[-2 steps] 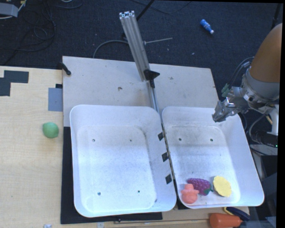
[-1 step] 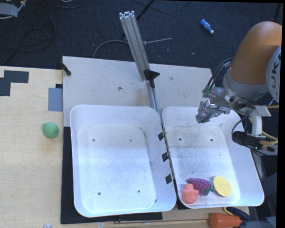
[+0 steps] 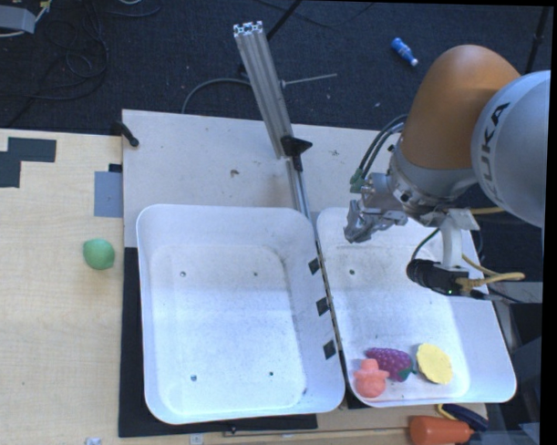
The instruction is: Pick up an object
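Item: right-hand shallow white plastic bin (image 3: pixel 395 294), lower right of the frame. Contents, grouped at its lower edge:

- Purple knobbly toy grape bunch (image 3: pixel 389 360), touching the orange-pink piece. Judged light, hollow, fairly stiff plastic; bumpy surface should give purchase. Best taken across its narrow width.
- Small orange-pink rounded toy fruit (image 3: pixel 371 379), at the bin's lower left corner, close to the wall. Judged light and smooth, likely to slip or roll; the wall crowds one side.
- Flat yellow disc-like toy slice (image 3: pixel 434 364), just right of the grapes. Judged light, thin, low-lying; hard to get under, edges the only hold.

Item: left-hand shallow white plastic bin (image 3: pixel 220 315), centre of frame.

Item: grey arm with orange band (image 3: pixel 465 105), entering from the upper right, wrist bent downward. End effector (image 3: pixel 358 231) hangs over the upper left part of the right-hand bin, well apart from the three toys. Whether it is apart or together cannot be told; nothing is visibly held.
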Controlling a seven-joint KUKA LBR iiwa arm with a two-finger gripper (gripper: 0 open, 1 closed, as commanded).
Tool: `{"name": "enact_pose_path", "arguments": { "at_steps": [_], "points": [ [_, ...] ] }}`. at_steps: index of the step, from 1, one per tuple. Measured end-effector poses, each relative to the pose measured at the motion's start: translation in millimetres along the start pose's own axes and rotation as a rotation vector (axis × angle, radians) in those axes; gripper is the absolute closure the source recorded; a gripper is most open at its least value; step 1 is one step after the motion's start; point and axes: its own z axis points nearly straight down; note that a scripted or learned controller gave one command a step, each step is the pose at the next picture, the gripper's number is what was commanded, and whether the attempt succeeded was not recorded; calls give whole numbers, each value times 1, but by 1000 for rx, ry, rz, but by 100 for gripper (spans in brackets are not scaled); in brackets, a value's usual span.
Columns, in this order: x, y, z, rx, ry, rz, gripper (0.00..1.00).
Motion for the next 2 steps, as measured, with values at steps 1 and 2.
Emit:
{"name": "enact_pose_path", "arguments": {
  "at_steps": [1, 2],
  "points": [
    [52, -10, 2, 0, 0, 0, 100],
    [101, -6, 23, 1, -1, 1, 100]
  ]
}}
